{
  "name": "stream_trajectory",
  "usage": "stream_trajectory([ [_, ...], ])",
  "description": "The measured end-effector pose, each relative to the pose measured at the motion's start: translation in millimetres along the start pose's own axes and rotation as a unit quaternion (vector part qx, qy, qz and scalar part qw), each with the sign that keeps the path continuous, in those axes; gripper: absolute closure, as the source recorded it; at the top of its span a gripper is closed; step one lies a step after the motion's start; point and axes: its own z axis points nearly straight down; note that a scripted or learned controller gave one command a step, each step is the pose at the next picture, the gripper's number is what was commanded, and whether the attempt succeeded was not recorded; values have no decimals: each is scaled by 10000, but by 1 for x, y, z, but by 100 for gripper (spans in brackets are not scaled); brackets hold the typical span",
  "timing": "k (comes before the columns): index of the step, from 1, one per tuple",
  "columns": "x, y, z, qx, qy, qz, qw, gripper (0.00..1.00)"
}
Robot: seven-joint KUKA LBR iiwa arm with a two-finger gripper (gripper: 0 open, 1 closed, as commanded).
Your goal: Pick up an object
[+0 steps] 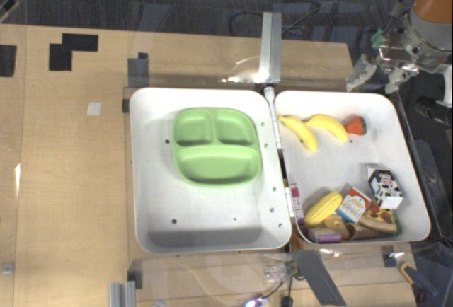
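My gripper (pixel 376 78) hangs above the back rim of the right bin (pixel 407 150), near its far right corner. Its fingers stand open with nothing between them. In that bin, at the back, lie two yellow bananas (pixel 298 133) (pixel 328 126) and a red strawberry (pixel 355 126), a little in front of the gripper. At the bin's front sit a yellow corn cob (pixel 322 206), a small carton (pixel 352 205), a black-and-white carton (pixel 384 187), a pizza slice (pixel 379 222) and a purple piece (pixel 326 235).
The left bin (pixel 152 213) holds a green divided plate (pixel 216 145). A metal post (pixel 271 47) stands behind the seam between the bins. Cables run over the dark floor at the back. Wooden benchtop stretches to the left.
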Motion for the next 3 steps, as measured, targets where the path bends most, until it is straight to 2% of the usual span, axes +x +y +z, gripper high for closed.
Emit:
stream_trajectory([
  [1,21,0,117,10,7,2,10000,0],
  [2,32,14,198,-20,4,-778,9970,0],
  [3,34,16,185,-25,22,-784,9969,100],
])
